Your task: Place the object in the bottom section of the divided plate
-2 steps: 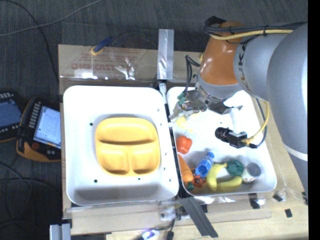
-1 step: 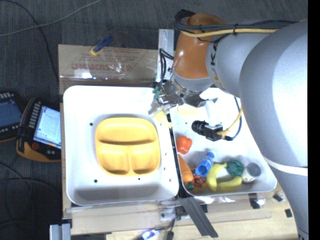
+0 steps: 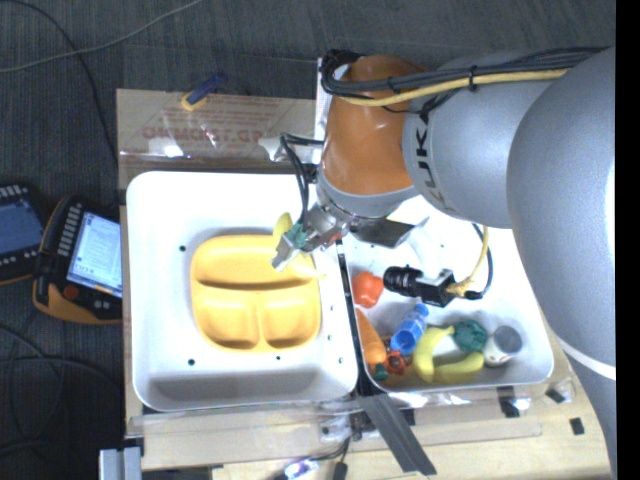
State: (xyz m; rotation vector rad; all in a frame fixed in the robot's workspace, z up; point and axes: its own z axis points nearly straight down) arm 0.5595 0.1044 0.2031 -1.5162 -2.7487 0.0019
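A yellow divided plate [image 3: 205, 268] lies in the left white bin [image 3: 150, 298], with one wide section on its far side and two small sections on its near side. My gripper [image 3: 293, 244] hangs over the plate's upper right corner, just above the wide section. A small yellow-and-green object [image 3: 291, 230] sits between its fingers, and the gripper is shut on it. The grey arm and its orange band [image 3: 365, 138] cover the bench behind.
The right bin [image 3: 530, 363] holds an orange piece [image 3: 367, 288], a carrot [image 3: 372, 343], a blue bottle [image 3: 408, 330], a banana [image 3: 447, 360], a green item [image 3: 470, 335] and a grey round item [image 3: 507, 341]. A teach pendant [image 3: 80, 263] lies outside, left of the bins.
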